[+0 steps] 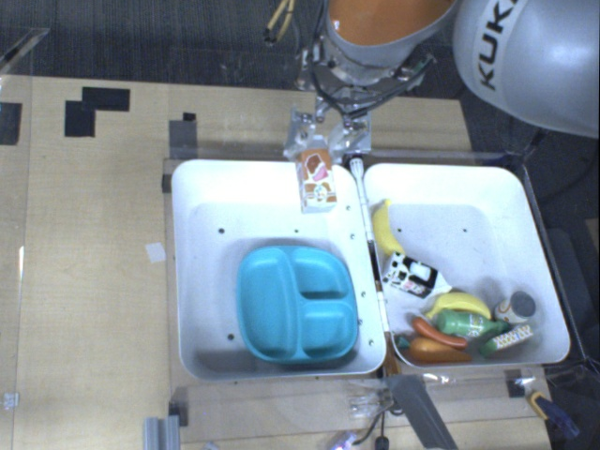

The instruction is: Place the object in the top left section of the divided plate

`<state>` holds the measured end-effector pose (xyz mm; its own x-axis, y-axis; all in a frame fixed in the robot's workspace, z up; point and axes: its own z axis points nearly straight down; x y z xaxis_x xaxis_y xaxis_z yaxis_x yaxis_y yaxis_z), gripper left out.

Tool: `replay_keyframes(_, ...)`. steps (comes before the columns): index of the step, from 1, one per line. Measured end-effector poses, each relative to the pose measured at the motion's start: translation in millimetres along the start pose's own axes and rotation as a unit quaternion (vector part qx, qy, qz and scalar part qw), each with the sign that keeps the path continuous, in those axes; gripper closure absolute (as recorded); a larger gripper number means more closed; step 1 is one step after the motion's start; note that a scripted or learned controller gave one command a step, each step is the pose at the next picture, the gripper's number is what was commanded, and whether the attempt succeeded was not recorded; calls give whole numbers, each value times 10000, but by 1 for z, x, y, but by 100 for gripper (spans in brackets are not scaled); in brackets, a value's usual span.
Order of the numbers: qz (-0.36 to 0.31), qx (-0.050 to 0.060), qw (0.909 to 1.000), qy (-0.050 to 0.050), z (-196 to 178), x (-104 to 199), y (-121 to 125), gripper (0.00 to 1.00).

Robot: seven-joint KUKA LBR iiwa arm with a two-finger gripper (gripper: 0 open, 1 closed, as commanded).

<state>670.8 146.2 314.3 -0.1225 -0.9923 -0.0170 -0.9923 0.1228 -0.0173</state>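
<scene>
Nearest us we see the blue divided plate (298, 303) lying in the left bin (202, 251). Beyond it, over that bin's far rim, our tool (323, 153) hangs with a small printed carton (318, 180) pinched between its fingers, above and apart from the plate

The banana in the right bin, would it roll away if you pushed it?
Probably not far: the banana is curved and lies flat on the bin floor, so it would likely slide or spin. It looks like smooth plastic, so possibly slippery and light.
</scene>
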Motion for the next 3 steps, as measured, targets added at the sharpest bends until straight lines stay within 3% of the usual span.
replay_keyframes(1, -1888, -80, 9820, 41, 130, 1, 34, 100)
replay_keyframes(2, -1883, -72, 9821, 39, 129, 1, 34, 0)
replay_keyframes(3, -1865, -31, 9824, 12, 116, -1, 32, 100)
